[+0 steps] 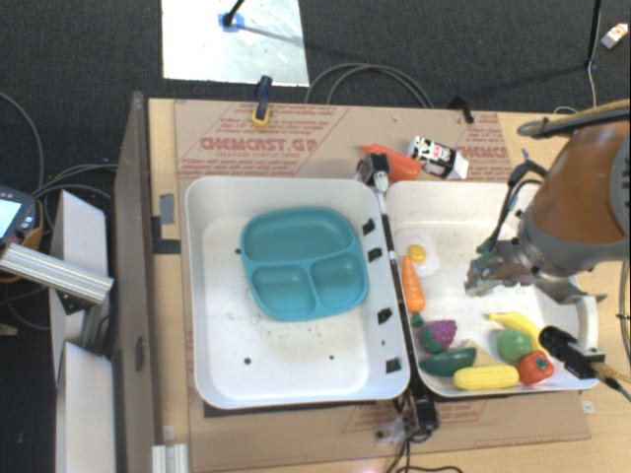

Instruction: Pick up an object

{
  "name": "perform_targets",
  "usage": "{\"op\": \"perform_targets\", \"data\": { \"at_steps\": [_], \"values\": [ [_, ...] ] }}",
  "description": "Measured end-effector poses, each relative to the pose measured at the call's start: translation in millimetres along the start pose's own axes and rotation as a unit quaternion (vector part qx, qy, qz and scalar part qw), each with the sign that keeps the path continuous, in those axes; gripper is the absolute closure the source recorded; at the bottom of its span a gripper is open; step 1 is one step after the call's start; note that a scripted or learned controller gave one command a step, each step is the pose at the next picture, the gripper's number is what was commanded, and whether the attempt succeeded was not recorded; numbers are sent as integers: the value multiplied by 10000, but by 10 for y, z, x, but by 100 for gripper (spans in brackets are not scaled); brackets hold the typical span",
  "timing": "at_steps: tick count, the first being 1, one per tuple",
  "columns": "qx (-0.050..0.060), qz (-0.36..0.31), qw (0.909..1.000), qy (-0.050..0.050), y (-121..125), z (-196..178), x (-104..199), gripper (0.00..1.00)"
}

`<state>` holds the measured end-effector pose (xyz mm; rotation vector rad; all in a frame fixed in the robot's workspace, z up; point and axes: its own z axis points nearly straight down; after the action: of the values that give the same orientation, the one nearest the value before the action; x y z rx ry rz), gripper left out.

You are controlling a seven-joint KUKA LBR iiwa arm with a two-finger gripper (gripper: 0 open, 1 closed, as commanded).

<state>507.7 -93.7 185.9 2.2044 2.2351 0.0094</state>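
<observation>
In the right bin (449, 210) lie toy foods: a fried egg (417, 255), an orange carrot (413, 284) along the left wall, a purple piece (440, 333), a dark green cucumber (449, 362), a yellow corn cob (484, 376), a banana (515, 321), a green apple (513, 344) and a red tomato (535, 366). My gripper (485, 276) hangs over the bin's middle, above bare floor, a little up and left of the banana. Nothing shows between its fingers.
The left bin (222, 363) holds a teal divided plate (301, 263). Black clips sit along the divider between the bins. An orange tool (390, 163) and a small black-and-white box (439, 157) lie on the cardboard behind the bins.
</observation>
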Motion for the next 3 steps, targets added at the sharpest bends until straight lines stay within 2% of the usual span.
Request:
{"op": "perform_targets", "data": {
  "at_steps": [1,2,3],
  "values": [
    [19,55,10000,-13,-11,37,-64,0],
    [-37,71,10000,-49,714,-544,-812,0],
    [51,12,10000,7,869,499,30,0]
  ]
}}
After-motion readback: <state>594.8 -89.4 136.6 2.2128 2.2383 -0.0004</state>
